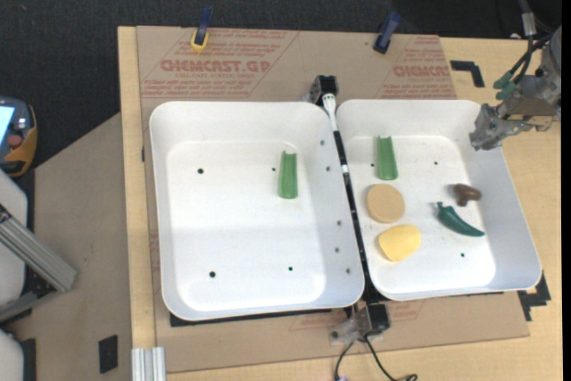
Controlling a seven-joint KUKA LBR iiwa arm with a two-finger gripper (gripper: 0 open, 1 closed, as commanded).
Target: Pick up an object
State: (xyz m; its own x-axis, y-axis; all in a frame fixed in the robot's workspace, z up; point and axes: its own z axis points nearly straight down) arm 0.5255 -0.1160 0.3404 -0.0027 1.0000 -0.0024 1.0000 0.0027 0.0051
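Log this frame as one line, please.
gripper: over right bin far-right rim, holding nothing seen | right bin: five items | left bin: green piece | pick: not yet done

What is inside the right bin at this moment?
The right bin holds five loose items: a green stick, a tan disc, a yellow lump, a dark green pepper shape and a small brown piece. None overlap; the bin floor beneath each is covered.

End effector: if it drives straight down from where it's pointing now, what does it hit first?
Most likely the right bin, at its bare upper-right rim or wall beneath the end effector. The brown piece lies nearer the camera, off that line. Depth is unclear from this slant.
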